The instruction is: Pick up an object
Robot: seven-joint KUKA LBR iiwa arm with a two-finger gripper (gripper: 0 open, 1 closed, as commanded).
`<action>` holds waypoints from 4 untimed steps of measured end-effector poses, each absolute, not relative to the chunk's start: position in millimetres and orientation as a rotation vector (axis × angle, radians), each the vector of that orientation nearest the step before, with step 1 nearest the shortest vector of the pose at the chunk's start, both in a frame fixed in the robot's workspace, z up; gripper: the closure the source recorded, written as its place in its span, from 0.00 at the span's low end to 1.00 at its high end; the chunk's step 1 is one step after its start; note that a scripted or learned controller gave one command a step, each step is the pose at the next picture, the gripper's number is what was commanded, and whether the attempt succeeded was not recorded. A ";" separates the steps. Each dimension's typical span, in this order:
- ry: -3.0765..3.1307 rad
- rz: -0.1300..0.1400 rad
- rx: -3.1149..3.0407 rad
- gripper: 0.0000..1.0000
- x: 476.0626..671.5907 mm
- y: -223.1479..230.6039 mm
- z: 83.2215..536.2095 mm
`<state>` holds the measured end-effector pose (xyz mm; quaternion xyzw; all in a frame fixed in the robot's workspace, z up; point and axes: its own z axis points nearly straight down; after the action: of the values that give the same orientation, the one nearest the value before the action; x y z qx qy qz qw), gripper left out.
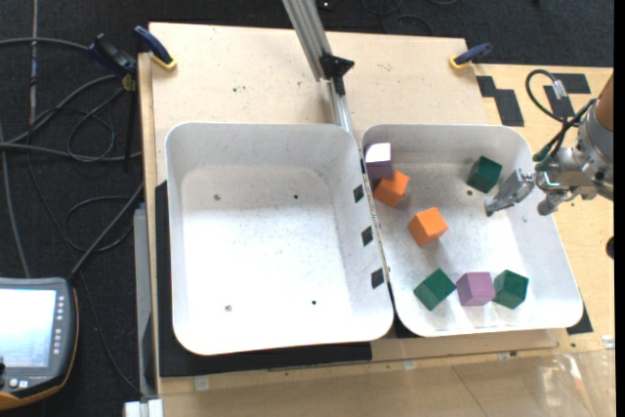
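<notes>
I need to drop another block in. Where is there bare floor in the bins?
The whole left white bin floor is bare. The right white bin is crowded: orange cubes, green cubes, a purple cube, the tool. Only its far strip is free.

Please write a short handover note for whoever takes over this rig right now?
Gripper: over the right bin, beside the upper green cube; nothing seen between its fingers.
Right bin holds two orange cubes, a white block, a purple cube and two more green cubes.
Done: no pick yet.
Left: grasp one object and lift it.
</notes>
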<state>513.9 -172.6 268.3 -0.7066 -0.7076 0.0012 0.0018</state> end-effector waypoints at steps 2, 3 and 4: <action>-2.219 0.004 -2.219 0.00 521.9 -172.3 224.0; -2.218 0.004 -2.219 0.00 522.2 -171.5 180.8; -2.216 0.005 -2.220 0.00 515.9 -178.4 132.3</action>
<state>515.9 -178.4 132.3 -0.7078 -0.7064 0.0016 0.0023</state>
